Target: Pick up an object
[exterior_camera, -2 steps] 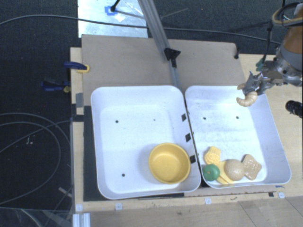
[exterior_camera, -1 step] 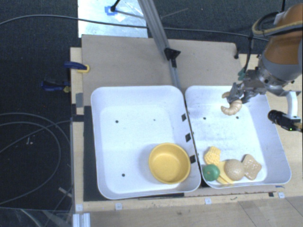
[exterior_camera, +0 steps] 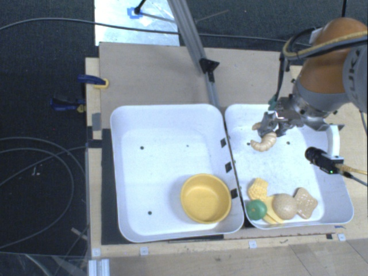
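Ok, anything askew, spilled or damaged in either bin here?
Nothing stands out. The yellow bowl sits upright in the left bin; the toy foods cluster in the right bin's near corner, and the croissant lies beneath the gripper.

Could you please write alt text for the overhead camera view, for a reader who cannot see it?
A grey robot arm's two-finger gripper hangs right above a pale curved croissant-shaped toy in the right shallow white bin, which also holds a small green ball and tan toy foods along its near edge. The left shallow white bin holds a round yellow bowl.
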